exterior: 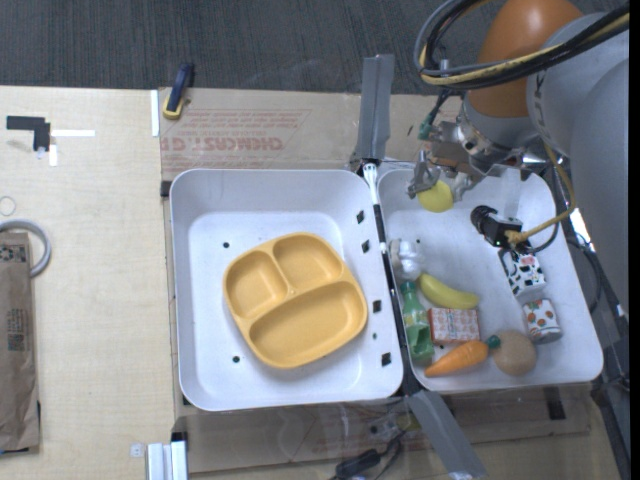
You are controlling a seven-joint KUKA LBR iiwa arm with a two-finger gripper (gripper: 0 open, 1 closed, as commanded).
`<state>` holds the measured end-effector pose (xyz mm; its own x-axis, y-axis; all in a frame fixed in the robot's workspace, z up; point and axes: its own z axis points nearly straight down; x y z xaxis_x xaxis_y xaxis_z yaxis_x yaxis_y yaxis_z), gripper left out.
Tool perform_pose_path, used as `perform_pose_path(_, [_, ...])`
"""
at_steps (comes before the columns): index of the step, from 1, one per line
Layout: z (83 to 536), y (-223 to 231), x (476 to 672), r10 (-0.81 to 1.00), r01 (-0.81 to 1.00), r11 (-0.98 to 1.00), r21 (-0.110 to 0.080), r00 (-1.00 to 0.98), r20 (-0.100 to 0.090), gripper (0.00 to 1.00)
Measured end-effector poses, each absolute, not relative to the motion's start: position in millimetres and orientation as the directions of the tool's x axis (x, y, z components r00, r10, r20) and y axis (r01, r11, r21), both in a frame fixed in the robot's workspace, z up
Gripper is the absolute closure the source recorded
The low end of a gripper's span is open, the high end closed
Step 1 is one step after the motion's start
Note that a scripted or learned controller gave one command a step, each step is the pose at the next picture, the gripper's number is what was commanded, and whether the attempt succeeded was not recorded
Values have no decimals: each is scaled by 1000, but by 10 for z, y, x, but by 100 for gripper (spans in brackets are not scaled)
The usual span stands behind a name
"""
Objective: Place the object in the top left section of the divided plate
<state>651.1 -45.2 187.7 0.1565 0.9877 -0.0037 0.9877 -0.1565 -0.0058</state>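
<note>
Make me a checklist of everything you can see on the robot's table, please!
Surface: two white bins side by side on a tan bench.
Job's things: yellow divided plate in the left bin, all sections bare; small yellow object at the right bin's far corner.
Clutter: banana, carrot, green bottle, red carton, spotted boxes in the right bin.
Grippers: gripper right above the yellow object; grip cannot be told.
Cables: black and yellow hoses looping over the arm.
Surroundings: cardboard sheet, brown bag at left.
</note>
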Motion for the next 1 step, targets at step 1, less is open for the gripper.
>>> perform_pose_path(1, [1878,232,6056,998,998,-57,-7,57,-3,100])
